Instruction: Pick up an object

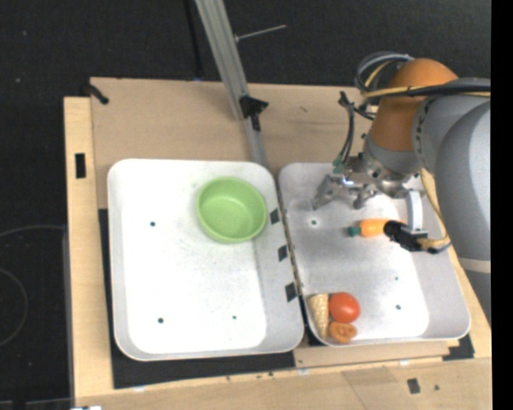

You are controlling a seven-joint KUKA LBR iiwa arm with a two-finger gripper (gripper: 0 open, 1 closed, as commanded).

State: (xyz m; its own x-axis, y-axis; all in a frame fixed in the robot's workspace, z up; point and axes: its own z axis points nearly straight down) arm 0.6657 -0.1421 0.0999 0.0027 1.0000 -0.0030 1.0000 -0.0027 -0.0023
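In the right bin, upper end: gripper hovers with fingers spread apart, nothing between them. Orange carrot lies just below and slightly right of it, long axis crosswise. Tomato sits farther off, near corner.

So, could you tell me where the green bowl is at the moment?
The green bowl sits in the left bin, toward its upper right corner, close to the divide with the right bin.

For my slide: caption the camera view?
Gripper above right bin; green bowl in left bin.
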